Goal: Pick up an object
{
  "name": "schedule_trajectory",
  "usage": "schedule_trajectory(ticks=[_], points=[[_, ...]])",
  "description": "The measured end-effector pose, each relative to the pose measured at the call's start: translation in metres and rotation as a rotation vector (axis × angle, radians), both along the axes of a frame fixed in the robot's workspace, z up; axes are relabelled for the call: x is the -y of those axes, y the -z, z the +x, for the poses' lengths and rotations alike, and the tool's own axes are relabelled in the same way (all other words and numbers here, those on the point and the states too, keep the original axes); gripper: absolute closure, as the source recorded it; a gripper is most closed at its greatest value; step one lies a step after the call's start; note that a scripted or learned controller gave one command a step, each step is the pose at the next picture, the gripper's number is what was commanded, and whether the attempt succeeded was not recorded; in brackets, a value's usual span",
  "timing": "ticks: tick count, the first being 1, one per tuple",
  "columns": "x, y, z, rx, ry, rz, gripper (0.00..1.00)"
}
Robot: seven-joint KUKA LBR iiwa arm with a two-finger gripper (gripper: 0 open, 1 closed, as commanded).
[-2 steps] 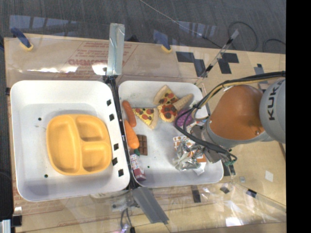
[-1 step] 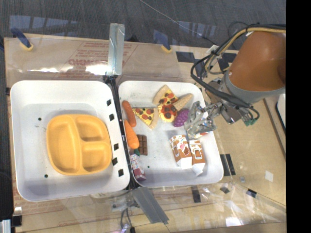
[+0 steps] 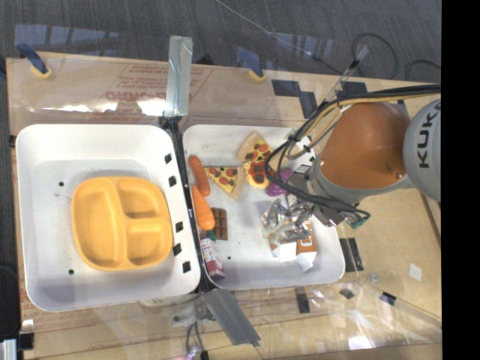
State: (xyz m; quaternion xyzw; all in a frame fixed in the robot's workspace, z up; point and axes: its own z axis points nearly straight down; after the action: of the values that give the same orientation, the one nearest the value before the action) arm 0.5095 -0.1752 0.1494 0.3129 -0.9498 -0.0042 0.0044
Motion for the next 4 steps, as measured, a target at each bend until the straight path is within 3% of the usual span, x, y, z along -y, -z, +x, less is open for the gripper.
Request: schedule_trajectory(ticks=[1, 2, 3, 4], points=[[0.008, 0.06, -0.009, 0.006, -0.316, 0.002, 1.0], [-0.081, 0.06, 0.006, 0.002, 0.356, -0.005, 1.0], [-0.099, -0.044, 0.058, 0.014, 0.35, -0.007, 1.0], [-0.087, -0.086, 0.105, 0.01, 0.316, -0.007, 1.0]])
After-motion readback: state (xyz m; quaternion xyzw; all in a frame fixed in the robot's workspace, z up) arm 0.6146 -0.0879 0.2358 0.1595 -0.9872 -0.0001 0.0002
